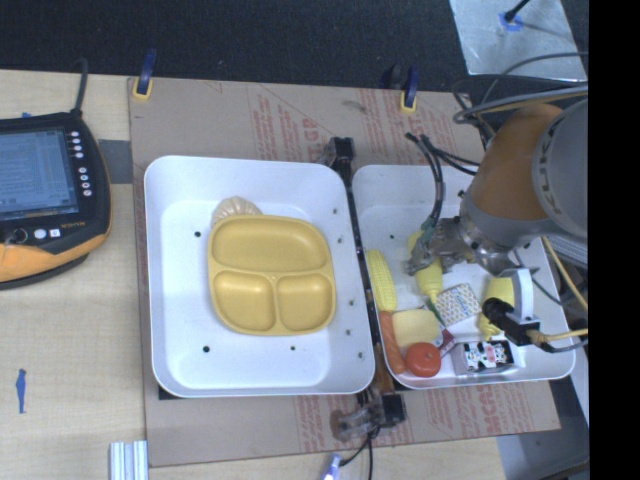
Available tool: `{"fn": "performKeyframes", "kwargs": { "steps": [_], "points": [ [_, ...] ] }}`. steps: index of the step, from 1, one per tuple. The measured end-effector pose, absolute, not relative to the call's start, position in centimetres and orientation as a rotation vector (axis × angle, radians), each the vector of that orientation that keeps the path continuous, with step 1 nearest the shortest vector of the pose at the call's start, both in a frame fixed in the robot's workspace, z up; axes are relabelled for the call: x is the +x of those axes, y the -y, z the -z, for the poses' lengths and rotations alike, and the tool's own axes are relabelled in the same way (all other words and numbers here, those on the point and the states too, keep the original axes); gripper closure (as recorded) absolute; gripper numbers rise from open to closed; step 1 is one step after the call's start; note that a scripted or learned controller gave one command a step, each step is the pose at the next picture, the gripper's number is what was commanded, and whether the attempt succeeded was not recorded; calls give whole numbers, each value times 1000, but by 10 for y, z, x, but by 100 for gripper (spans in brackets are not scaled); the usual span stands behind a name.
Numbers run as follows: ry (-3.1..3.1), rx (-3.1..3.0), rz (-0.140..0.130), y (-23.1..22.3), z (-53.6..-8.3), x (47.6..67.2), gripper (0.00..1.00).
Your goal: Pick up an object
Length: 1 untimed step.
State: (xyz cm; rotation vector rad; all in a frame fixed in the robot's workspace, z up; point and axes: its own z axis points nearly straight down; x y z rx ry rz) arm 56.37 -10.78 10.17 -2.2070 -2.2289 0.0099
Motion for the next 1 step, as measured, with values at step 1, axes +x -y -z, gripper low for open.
{"fn": "performKeyframes", "kwargs": {
  "steps": [1],
  "points": [
    [2225,-2215,0,51,-193,591,100]
  ]
}}
